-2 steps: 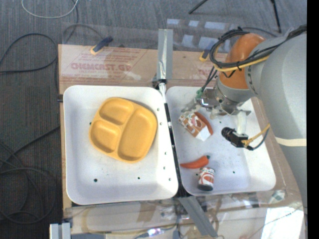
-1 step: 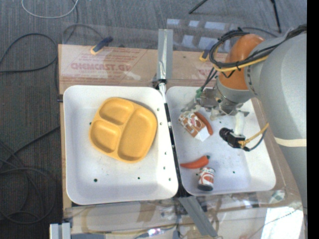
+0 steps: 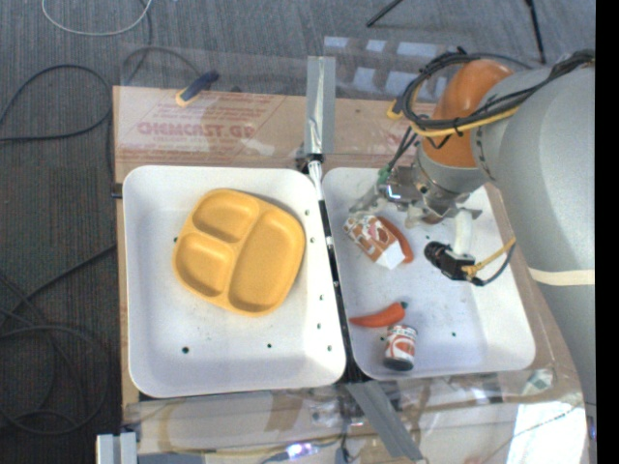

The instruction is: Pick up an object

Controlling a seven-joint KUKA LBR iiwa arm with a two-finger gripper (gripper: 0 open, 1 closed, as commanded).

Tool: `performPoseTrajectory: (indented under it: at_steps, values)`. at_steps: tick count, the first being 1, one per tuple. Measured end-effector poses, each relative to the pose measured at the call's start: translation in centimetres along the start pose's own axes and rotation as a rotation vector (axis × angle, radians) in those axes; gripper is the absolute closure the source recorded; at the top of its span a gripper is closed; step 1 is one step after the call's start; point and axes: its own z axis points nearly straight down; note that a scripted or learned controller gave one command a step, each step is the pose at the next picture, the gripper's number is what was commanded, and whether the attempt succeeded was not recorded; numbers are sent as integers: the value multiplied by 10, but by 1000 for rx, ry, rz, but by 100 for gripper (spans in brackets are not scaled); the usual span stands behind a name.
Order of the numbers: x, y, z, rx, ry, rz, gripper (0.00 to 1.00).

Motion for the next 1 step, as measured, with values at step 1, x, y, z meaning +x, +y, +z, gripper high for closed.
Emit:
performPoseTrajectory:
  at_steps: [1]
  values:
    - [0,-5,-1,-14,-4,-20,0]
